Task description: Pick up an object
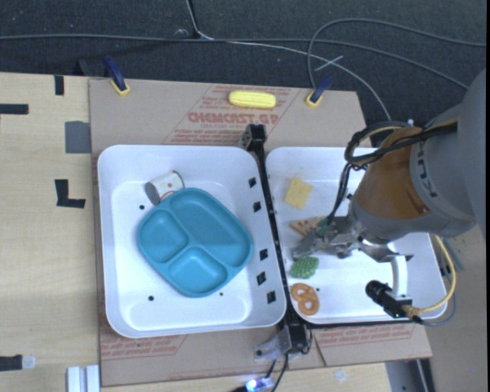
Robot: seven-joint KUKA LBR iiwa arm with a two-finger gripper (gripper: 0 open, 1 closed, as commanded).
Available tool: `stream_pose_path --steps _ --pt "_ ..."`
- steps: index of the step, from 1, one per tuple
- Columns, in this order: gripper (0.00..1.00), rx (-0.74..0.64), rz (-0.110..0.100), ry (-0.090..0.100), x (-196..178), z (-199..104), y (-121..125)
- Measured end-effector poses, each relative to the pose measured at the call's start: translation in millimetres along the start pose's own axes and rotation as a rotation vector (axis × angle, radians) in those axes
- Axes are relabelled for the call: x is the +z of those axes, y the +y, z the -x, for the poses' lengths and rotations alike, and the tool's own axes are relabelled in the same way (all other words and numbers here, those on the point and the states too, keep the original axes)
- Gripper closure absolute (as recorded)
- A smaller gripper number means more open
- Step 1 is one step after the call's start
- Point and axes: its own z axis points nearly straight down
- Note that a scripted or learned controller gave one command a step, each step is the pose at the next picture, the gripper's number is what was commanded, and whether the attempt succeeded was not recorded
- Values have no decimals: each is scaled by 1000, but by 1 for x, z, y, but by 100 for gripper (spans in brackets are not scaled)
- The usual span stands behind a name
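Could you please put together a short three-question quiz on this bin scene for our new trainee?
1. True or false: the blue divided plate lies in the right bin.
2. Which lies nearest the pincer: A) yellow corn, B) green piece, C) pretzel?
3. Which item lies outside both bins, on the cardboard?

Key: 1 false, it is in the left bin; 2 B; 3 the yellow corn.
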Motion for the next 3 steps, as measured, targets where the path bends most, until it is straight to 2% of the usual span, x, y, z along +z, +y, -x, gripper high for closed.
stream_pose_path --steps 1,2,3 --pt "100 -1 3 -1 -12 0 1" --pt "100 -2 3 1 -61 -10 3" --pt "100 -1 4 0 -105 -7 8"
